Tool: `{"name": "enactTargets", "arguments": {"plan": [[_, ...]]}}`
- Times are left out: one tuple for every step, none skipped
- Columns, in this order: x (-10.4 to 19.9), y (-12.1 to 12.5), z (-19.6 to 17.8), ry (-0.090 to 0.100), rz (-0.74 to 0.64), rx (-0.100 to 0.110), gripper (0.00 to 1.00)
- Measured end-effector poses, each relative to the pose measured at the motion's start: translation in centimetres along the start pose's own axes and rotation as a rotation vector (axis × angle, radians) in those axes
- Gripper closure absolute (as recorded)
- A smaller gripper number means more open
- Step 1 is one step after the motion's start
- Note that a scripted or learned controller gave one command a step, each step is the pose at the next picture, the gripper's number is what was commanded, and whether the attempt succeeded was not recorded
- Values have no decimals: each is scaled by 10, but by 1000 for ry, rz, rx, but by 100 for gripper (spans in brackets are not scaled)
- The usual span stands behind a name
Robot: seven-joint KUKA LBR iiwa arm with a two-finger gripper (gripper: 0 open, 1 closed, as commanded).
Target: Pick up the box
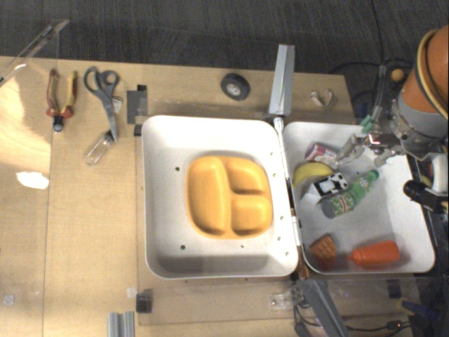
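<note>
Reaching in from 3 o'clock, the grey arm (421, 118) is seen over the upper part of the right bin (414, 255), and its hand (351, 149) is placed just beside the small pink box (321, 150). The box is lying near the bin's 11 o'clock corner, above the banana (311, 172); nothing is held, and whether the hand is apart or together cannot be told. A green bottle (351, 195) is found at the middle, and a yellow tray (229, 195) in the left bin (161, 188).

Gripper (351, 148) beside box (321, 151) — right bin (421, 255).
</note>
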State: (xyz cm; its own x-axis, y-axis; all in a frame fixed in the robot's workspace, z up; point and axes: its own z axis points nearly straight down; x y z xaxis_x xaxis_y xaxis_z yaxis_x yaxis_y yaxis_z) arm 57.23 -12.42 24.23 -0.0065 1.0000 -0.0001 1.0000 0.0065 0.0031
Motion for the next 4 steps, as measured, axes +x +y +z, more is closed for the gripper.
{"name": "enactTargets", "arguments": {"plan": [[-7, 97, 148, 0, 24, 0, 0], [-6, 99, 136, -2, 17, -4, 100], [-4, 68, 34, -3, -503, -7, 100], [-4, 68, 35, -3, -503, -6, 0]]}}
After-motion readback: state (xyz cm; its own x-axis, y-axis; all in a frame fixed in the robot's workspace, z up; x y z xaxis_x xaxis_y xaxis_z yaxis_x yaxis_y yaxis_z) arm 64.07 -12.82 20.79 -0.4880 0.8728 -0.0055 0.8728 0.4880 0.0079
